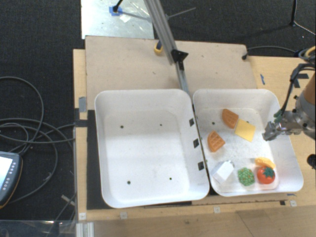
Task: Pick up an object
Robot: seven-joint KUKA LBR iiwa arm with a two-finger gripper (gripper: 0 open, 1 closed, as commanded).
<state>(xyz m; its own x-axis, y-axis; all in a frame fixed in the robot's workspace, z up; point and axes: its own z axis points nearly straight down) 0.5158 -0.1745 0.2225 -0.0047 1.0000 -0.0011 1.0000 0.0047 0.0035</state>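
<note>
I see the gripper (271, 132) low over the right bin's (283, 105) right rim; its finger state is unclear.

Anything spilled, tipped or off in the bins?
Nothing stands out. All the items sit inside the right bin: two orange pieces, yellow slice, white block, green piece, tomato. Nothing spilled onto the bench.

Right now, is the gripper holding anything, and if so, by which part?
Nothing is held. The gripper sits at the right bin's right wall, apart from the yellow cheese slice and the other toy foods, with no object between its fingers.
</note>
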